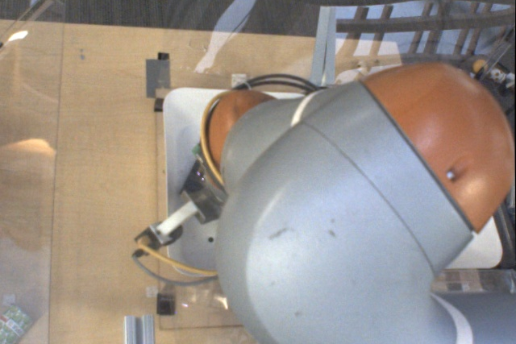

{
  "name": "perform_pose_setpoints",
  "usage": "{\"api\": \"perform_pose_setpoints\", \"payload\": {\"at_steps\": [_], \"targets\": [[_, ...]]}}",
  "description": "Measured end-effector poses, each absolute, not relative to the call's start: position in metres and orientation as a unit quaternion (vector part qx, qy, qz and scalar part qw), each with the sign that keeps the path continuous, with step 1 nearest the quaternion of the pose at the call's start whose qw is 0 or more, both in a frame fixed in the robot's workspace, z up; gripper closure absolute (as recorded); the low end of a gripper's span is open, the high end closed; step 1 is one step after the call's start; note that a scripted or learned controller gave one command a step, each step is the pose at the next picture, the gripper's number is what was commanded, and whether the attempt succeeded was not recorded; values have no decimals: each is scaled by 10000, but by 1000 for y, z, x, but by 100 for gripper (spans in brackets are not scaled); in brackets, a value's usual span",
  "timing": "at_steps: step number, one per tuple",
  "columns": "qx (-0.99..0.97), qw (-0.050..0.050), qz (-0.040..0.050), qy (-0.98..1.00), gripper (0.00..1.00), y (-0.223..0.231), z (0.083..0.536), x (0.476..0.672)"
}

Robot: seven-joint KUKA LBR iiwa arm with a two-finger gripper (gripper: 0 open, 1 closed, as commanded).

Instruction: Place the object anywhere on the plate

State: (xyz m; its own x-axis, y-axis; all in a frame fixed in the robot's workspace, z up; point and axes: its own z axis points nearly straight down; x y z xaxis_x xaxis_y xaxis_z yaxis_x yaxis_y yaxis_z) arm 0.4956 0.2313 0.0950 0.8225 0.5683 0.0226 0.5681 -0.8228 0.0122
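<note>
Looming over the white bin [173, 133], the grey arm [339, 221] hides the object; the claw's [203, 199] state cannot be told.

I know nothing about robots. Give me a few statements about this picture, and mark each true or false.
1. The arm is grey with an orange band. True.
2. The arm comes in from the left of the view. False: it reaches in from the right.
3. The bin is red. False: it is white.
4. The arm covers much of the bin. True.
5. The bench is pale wood in colour. True.
6. The bin hangs in the air above the bench. False: it rests on the bench.
</note>
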Motion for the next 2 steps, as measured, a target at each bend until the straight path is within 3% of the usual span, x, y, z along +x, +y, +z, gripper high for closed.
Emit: {"api": "perform_pose_setpoints", "payload": {"at_steps": [2], "targets": [[9627,5,145,2703,100,233,106,497]]}}
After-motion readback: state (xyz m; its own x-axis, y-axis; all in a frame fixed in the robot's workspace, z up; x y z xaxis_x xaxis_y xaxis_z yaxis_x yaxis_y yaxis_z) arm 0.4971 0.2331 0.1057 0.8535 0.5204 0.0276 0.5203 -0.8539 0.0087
